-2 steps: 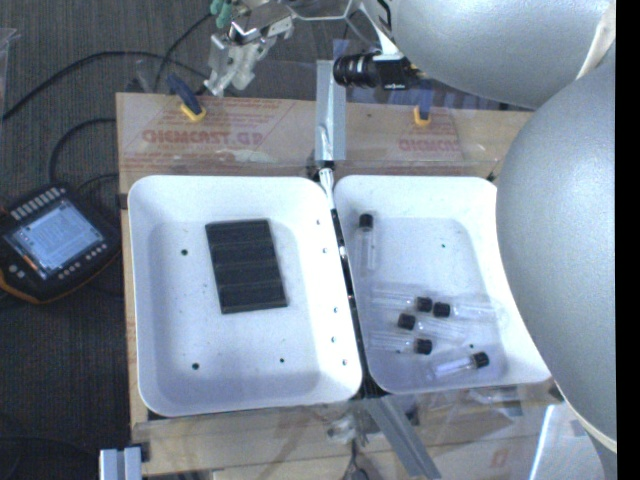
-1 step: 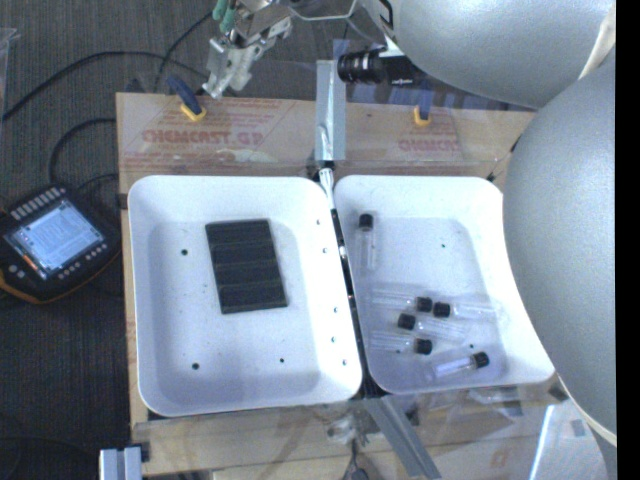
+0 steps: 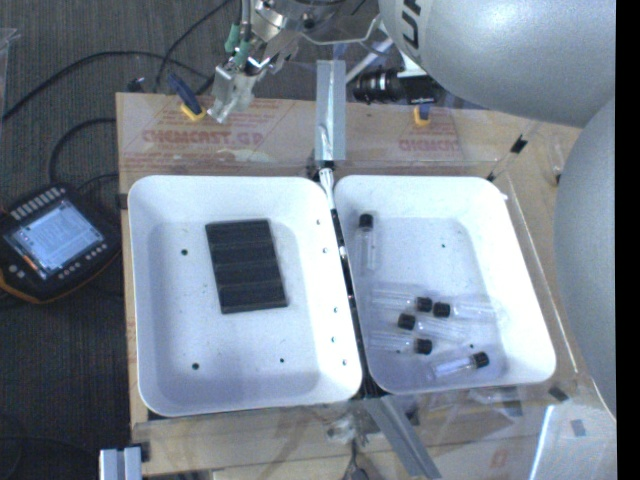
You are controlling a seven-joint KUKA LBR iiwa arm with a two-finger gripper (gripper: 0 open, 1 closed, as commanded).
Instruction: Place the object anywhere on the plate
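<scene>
A black ribbed plate lies flat in the left white bin, a little back of its middle. Several clear tubes with black caps lie in the right white bin. One tube lies alone near the bin's back left, and the other tubes are scattered toward its front. My gripper hangs high beyond the left bin's far edge, over the bench board and far from the tubes and the plate. It looks small and pale here, and I can make out nothing in it.
The arm's large grey body fills the upper right and overhangs the right bin's far corner. A metal post stands behind the seam between the bins. A blue and yellow clamp sits near the gripper. A teach pendant lies off the bench to the left.
</scene>
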